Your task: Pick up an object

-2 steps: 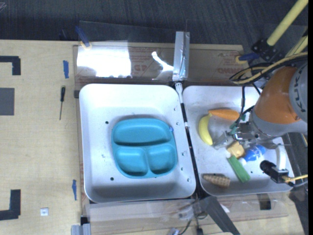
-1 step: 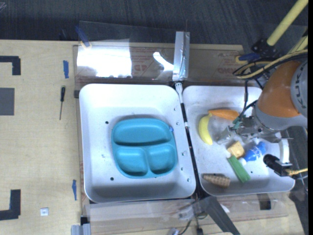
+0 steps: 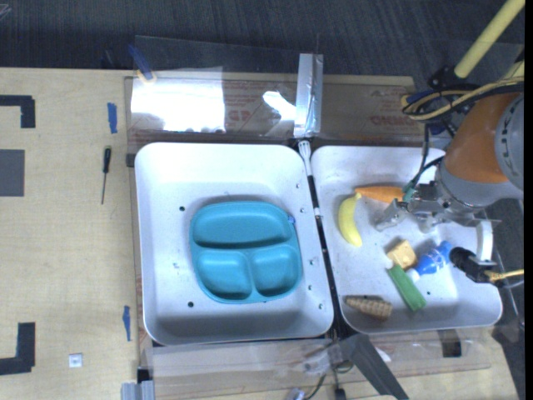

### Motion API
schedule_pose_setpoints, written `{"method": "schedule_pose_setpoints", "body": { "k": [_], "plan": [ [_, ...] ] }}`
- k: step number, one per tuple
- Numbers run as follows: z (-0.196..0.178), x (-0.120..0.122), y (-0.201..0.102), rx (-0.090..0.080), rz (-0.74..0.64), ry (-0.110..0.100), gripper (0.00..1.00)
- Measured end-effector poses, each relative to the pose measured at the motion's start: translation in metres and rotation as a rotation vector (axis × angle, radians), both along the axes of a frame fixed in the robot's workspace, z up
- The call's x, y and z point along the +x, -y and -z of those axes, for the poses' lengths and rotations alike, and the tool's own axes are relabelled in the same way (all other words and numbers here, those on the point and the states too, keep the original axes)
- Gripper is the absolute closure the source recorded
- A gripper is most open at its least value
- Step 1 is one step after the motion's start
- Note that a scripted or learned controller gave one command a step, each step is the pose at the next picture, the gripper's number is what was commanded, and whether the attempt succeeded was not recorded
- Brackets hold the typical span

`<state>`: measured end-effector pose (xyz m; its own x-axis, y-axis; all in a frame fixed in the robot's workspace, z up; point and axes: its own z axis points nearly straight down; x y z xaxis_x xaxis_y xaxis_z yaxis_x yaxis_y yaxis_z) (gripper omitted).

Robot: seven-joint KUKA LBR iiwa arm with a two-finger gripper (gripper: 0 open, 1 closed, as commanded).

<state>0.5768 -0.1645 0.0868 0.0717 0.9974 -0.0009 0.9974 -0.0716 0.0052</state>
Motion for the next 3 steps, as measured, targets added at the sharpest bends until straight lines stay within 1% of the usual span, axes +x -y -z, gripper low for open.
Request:
{"method": "schedule_pose_setpoints", "body": {
  "k": [1,2,3],
  "plan": [
    [-0.001,-0.043,-0.016,0.001,-0.022,-0.001,0.0],
    [-0.013,-0.041,-0.015,-0.001,-0.02,0.007,1.0],
    [-0.011,-0.042,-0.015,-0.001,-0.02,0.005,0.0]
  ]
}}
